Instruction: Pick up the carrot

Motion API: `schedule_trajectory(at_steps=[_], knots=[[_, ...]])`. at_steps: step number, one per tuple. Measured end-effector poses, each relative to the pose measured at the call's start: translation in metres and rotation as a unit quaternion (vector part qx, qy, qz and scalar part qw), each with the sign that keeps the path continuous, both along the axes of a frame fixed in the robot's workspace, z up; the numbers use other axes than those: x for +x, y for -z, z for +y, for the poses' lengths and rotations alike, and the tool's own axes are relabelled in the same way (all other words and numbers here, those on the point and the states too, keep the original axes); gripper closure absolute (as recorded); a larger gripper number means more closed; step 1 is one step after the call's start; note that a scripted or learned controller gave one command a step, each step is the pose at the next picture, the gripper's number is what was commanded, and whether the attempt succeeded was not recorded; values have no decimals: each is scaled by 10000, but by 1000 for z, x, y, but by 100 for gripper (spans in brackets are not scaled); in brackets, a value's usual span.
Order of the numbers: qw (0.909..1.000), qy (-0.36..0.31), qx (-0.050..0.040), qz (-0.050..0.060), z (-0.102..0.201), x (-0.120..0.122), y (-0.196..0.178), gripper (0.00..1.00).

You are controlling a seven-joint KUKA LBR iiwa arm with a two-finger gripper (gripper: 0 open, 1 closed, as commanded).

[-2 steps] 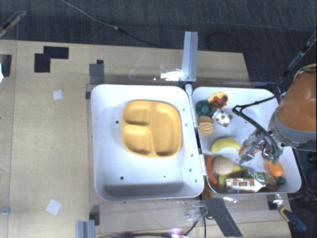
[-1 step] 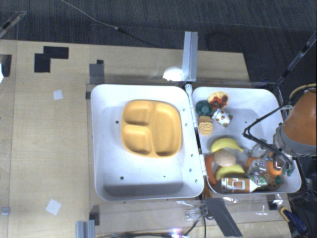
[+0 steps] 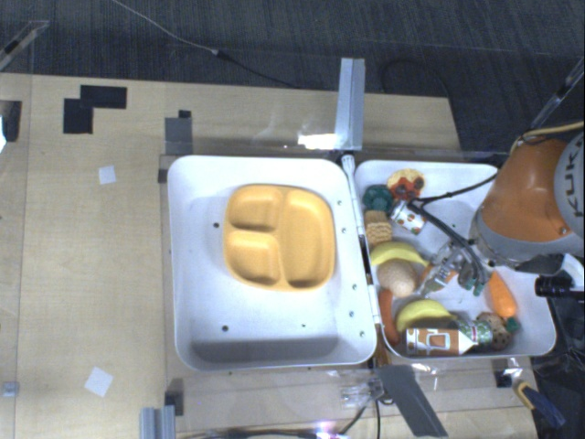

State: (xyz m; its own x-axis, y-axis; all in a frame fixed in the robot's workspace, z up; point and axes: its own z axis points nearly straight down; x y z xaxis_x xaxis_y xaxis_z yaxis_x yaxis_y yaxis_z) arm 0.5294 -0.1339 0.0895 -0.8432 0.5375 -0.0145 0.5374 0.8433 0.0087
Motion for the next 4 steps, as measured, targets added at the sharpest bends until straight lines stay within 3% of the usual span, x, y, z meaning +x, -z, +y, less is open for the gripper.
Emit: schedule_trajectory(at_steps=[1,2,3,4], knots=[[9993,380,-13,10,-51,-26,0,100],[9971,765,-5,-4,-26,-24,-125,100],[9937,1121,4,27,-23,-38,-9,100],[9925,1223,5,3,-11,-39,-128,100]])
